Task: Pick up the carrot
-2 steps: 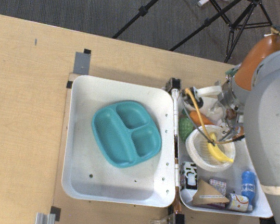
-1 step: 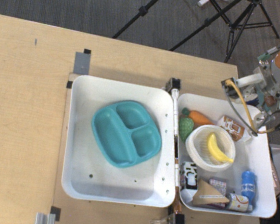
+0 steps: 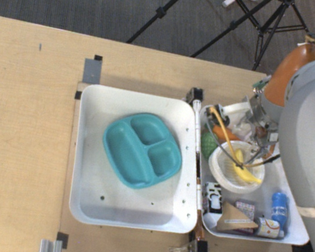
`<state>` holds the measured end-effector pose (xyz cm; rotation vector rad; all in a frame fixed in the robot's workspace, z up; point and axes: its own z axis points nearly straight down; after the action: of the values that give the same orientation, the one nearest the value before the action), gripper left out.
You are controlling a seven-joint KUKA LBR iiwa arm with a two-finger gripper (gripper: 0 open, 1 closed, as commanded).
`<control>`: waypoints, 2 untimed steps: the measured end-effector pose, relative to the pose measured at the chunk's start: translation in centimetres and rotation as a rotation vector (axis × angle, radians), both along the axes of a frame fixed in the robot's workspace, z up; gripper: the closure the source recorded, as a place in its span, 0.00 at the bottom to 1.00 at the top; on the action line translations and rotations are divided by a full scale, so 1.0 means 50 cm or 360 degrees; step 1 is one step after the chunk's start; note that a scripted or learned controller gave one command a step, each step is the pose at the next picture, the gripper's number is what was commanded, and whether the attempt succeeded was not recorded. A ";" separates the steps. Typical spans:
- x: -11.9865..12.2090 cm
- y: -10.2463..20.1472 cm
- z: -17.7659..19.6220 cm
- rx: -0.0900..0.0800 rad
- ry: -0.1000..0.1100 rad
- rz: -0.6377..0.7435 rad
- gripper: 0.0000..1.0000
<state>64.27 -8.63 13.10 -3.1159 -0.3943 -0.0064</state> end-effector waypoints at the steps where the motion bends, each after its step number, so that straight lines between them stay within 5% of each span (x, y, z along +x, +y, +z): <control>1: 0.041 -0.122 0.378 -0.0004 -0.0007 -0.0071 0.00; 2: -0.048 0.013 0.258 -0.0001 0.0003 -0.0051 0.00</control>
<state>61.86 -7.98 25.98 -3.1222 -0.3442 -0.0029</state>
